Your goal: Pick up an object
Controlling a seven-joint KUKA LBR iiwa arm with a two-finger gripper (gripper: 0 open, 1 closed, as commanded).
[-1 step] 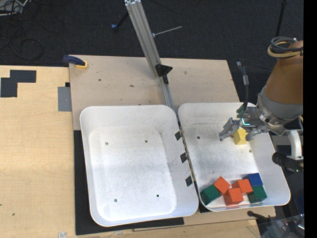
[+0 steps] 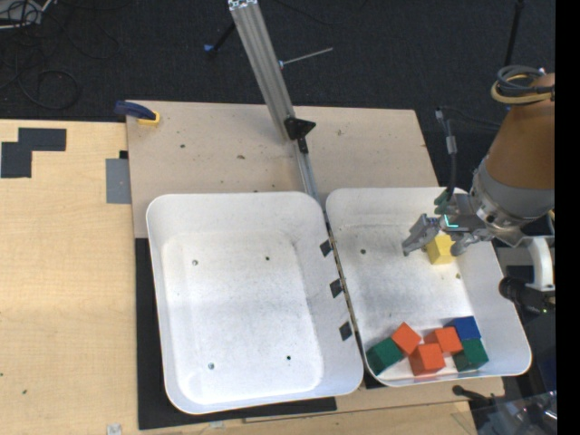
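My gripper [image 2: 441, 238] hangs over the right bin [image 2: 381, 216], toward its far right side, and stands open. A small yellow block [image 2: 440, 251] sits just below it, between the two spread fingers, which do not visibly touch it. In the bin's near right corner lies a cluster of blocks: a green one [image 2: 385, 355], three orange ones [image 2: 406, 337] [image 2: 428, 359] [image 2: 448, 340], a blue one [image 2: 466, 328] and another green one [image 2: 472, 357].
The left bin [image 2: 181, 234] lies beside the right one, with black clips [image 2: 335, 287] along the shared rim. A slanted aluminium bar [image 2: 267, 71] rises behind the bins. The arm's orange band [image 2: 527, 143] looms at the right edge.
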